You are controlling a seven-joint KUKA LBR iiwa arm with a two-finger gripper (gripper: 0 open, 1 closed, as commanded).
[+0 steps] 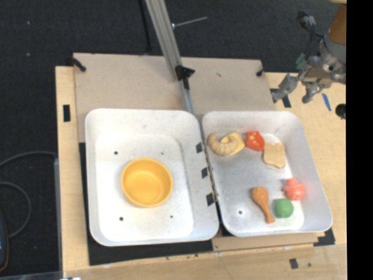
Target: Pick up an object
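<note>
The right bin (309, 156) holds several toy foods: a beige curled pastry (226, 144), a red piece (254, 140), a tan bread slice (274, 154), a pink-red piece (294, 189), a green ball (284, 208) and an orange drumstick (263, 203). My gripper (296, 91) hangs at the upper right, beyond the right bin's far edge and above the bench. Its two fingers stand apart, open, with nothing between them. It is well clear of every object.
The left bin (105, 139) holds a yellow bowl (147, 182). A slanted metal rail (165, 34) runs down from the top to the gap between the bins. Brown board (145, 80) lies behind both bins.
</note>
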